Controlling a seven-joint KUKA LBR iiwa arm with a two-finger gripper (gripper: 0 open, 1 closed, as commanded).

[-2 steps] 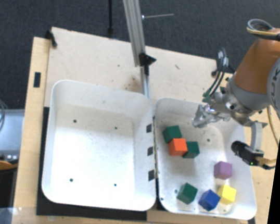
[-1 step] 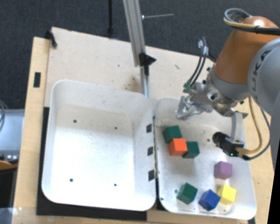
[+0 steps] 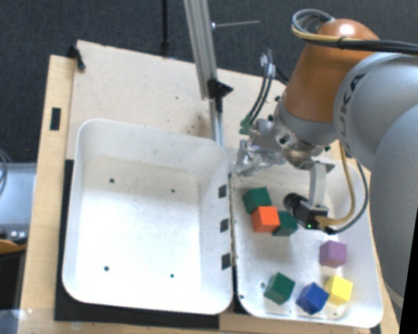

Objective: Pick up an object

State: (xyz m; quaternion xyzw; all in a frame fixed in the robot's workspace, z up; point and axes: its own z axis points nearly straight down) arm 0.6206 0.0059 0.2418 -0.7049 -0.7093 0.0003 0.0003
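Several small blocks lie in the right bin [image 3: 298, 261]. A green block [image 3: 256, 200], an orange block [image 3: 266, 219] and a dark green block [image 3: 287, 225] cluster near its far left. A purple block [image 3: 333, 253], a yellow block [image 3: 340, 289], a blue block [image 3: 312, 297] and another green block [image 3: 279, 287] sit toward its near right. My gripper [image 3: 246, 160] hangs below the orange wrist band, over the far left corner of the right bin. It is just above and left of the green block, with no block seen in it.
The left bin [image 3: 87, 139] lies beside the right one, and their rims meet under the gripper. A slanted aluminium post [image 3: 201, 35] rises behind the bins. A black device [image 3: 304, 210] with a green light hangs off the wrist on cables.
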